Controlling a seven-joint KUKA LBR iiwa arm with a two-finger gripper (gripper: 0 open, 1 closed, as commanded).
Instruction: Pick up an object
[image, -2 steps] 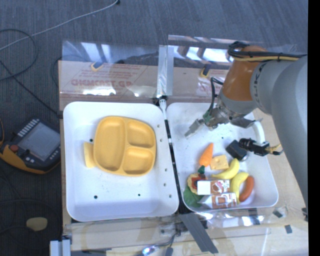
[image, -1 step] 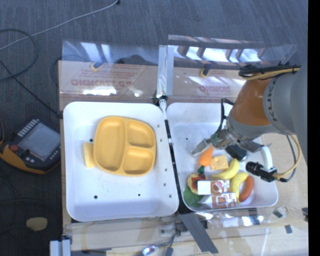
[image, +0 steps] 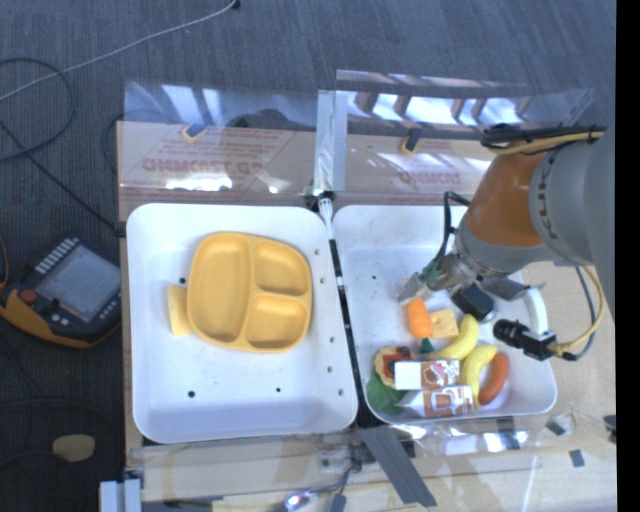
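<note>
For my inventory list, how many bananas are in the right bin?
2. One banana lies beside the carrot, curving down from the cheese piece. The other banana lies just below it, next to the sausage. More could be hidden under the pile.

Yellow divided plate (image: 250, 291) in left bin (image: 150, 400), end effector (image: 425, 282) above carrot (image: 419, 318)

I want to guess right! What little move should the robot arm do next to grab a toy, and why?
Probably a short drop straight down toward the carrot. The gripper hangs in the right bin, just above the carrot, which lies at the near edge of the toy food pile with bare bin floor on its left. Nothing can be seen held yet, so lowering comes first.
</note>
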